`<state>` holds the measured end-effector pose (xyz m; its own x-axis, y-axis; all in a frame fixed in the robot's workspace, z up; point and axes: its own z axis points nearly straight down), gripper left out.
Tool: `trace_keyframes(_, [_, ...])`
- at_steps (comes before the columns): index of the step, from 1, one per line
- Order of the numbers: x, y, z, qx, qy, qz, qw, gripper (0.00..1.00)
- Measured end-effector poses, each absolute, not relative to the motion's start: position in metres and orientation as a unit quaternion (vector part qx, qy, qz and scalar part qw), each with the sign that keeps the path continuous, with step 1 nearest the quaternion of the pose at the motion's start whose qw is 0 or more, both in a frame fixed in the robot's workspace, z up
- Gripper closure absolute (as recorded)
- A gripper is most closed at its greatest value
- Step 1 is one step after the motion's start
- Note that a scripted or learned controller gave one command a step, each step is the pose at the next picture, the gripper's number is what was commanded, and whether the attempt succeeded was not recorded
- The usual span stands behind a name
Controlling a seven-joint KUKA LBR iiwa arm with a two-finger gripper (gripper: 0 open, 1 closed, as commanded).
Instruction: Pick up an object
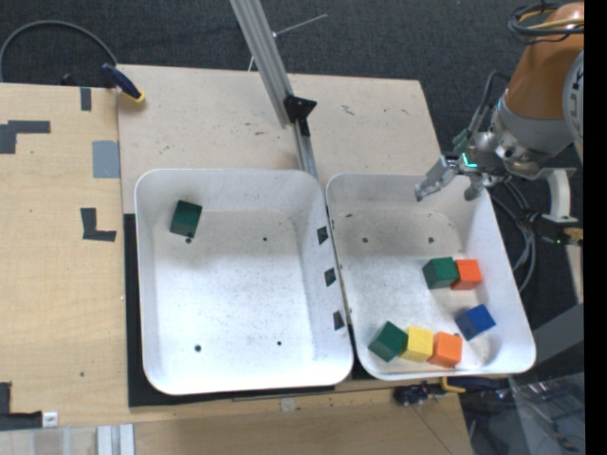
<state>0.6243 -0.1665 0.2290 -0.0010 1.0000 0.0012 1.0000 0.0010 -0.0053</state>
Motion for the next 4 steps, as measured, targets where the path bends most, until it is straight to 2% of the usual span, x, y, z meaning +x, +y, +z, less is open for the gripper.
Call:
trace_keyframes(1, [0.625,-0.167,0.232,-0.706,-0.708,0.0008,0.0,0.0])
trace_keyframes(2, [0.619,-0.157,0.179,-0.706,-0.708,0.0021,0.002,0.0])
trace_keyframes(3, [0.625,-0.155,0.117,-0.706,-0.708,0.0026,0.003,0.0])
trace_keyframes(4, [0.624,-0.155,0.09,-0.706,-0.708,0.0023,0.002,0.0])
